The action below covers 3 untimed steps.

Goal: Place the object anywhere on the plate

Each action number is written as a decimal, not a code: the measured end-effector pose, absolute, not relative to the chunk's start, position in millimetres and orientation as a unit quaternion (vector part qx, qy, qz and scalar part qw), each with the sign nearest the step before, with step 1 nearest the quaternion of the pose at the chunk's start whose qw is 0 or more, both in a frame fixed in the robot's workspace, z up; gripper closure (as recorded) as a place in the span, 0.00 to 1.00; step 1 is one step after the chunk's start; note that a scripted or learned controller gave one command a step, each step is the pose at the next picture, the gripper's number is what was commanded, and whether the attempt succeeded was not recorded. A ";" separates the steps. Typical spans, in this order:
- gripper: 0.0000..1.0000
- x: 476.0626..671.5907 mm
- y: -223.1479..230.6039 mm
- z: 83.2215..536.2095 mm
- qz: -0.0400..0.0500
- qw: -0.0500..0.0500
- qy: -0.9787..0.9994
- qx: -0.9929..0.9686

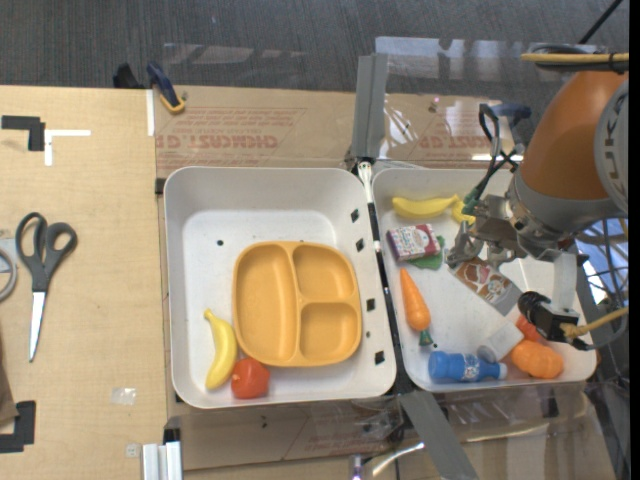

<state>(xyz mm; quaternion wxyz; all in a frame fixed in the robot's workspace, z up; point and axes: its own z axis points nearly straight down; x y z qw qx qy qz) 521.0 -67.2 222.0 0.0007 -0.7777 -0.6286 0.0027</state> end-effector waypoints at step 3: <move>0.00 519.5 76.2 241.1 0.001 0.000 -0.728 -0.686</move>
